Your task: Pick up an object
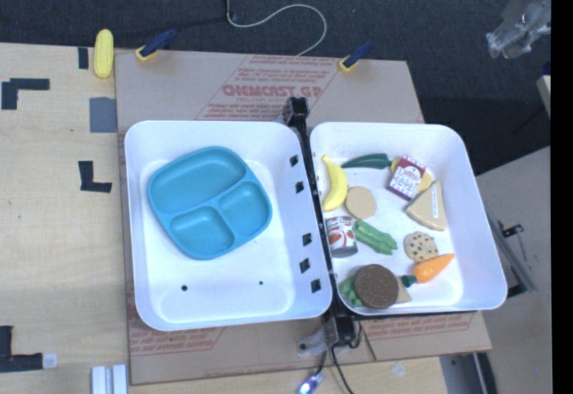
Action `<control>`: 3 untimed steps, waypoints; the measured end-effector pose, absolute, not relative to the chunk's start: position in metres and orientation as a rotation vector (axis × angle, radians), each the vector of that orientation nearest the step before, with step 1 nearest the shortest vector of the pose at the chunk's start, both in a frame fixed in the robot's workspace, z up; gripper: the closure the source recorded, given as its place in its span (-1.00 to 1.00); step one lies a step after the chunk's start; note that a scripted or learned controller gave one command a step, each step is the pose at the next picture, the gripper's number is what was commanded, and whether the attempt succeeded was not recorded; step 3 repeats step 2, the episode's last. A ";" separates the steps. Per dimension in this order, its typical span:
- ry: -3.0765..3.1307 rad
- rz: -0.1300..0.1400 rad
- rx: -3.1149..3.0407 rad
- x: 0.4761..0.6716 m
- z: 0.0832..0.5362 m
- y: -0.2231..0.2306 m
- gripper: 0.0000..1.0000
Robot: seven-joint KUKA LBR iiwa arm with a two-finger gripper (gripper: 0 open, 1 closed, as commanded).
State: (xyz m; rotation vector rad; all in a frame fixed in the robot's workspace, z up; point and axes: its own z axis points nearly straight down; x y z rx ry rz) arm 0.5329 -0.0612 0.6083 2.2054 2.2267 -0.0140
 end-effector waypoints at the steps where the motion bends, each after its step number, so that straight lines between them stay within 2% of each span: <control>1: 2.227 -0.015 2.205 0.533 0.618 -0.061 1.00; 3: 2.226 -0.016 2.204 0.534 0.628 -0.061 1.00</control>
